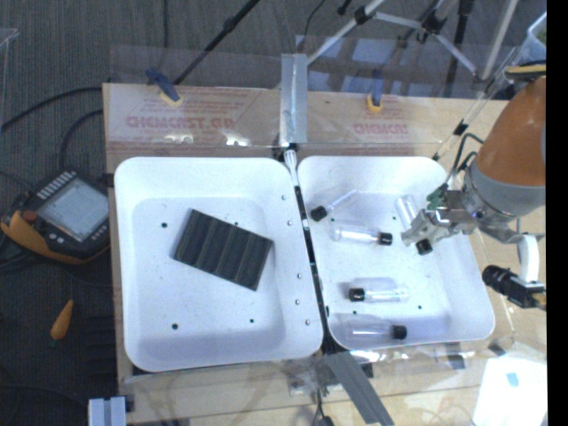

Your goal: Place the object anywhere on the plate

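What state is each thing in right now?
Plate: flat in the left bin, nothing on it.
Vials: four lying on their sides in the right bin, e.g.; none on the plate.
Gripper: over the right bin's right side.

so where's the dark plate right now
The plate lies flat in the left bin, near its middle and turned at a slant. The clear vials are all in the right bin, where the gripper hangs.
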Controlling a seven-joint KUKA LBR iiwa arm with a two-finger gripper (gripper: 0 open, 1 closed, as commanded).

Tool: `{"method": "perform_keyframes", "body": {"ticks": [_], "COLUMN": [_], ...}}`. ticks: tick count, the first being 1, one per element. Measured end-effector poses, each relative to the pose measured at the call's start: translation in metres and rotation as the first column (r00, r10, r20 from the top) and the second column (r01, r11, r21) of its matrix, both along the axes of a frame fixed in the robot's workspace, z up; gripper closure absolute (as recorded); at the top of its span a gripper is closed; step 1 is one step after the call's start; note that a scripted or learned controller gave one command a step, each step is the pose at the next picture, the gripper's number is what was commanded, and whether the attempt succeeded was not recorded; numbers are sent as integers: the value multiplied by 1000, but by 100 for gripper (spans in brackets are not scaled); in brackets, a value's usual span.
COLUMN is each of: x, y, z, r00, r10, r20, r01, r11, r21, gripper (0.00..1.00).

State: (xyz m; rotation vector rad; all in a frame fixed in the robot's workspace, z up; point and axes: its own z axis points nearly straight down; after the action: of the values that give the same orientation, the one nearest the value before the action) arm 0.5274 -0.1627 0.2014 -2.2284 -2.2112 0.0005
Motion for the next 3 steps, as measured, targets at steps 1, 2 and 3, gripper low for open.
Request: {"method": "perform_keyframes", "body": {"ticks": [1, 2, 3], "x": [78, 104, 128], "y": [84, 141, 234], "z": [11, -18, -19], "r00": [1000, 895, 835], "r10": [-18, 446, 551], "r20": [-1, 0, -3], "r01": [18, -446, -551], "r11": [1000, 895, 835], "r21": [-2, 0, 2], "gripper": [100, 100, 100]}}
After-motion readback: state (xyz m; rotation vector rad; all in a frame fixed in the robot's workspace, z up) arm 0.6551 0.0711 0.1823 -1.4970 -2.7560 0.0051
